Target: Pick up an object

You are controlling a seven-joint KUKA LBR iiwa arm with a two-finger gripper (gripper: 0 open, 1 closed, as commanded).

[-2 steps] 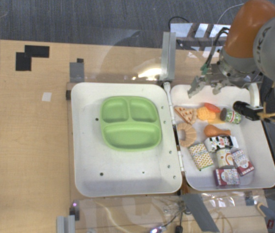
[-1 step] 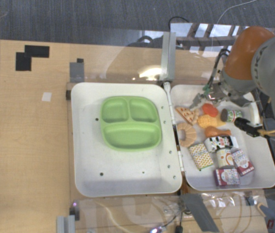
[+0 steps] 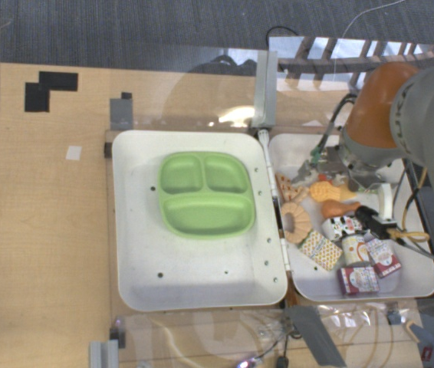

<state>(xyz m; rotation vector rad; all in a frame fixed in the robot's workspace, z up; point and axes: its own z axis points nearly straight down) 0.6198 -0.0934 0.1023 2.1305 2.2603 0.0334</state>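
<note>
My gripper (image 3: 314,170) hangs low over the back part of the right bin (image 3: 409,286), under the grey arm with its orange band (image 3: 376,107). Just below it lies an orange toy food piece (image 3: 333,194), close to the gripper; I cannot see contact. A tan ridged ring (image 3: 296,221) and a small brown pretzel-like piece (image 3: 285,186) lie along the bin's left wall. Toward the front are a checkered packet (image 3: 321,250), a small white figure with black and red marks (image 3: 339,227), and dark red boxes (image 3: 359,279) (image 3: 384,259).
The left bin (image 3: 136,274) holds a green divided plate (image 3: 205,194) in its middle. A metal post (image 3: 265,90) rises at the back between the two bins. The arm's body covers the right bin's back right corner.
</note>
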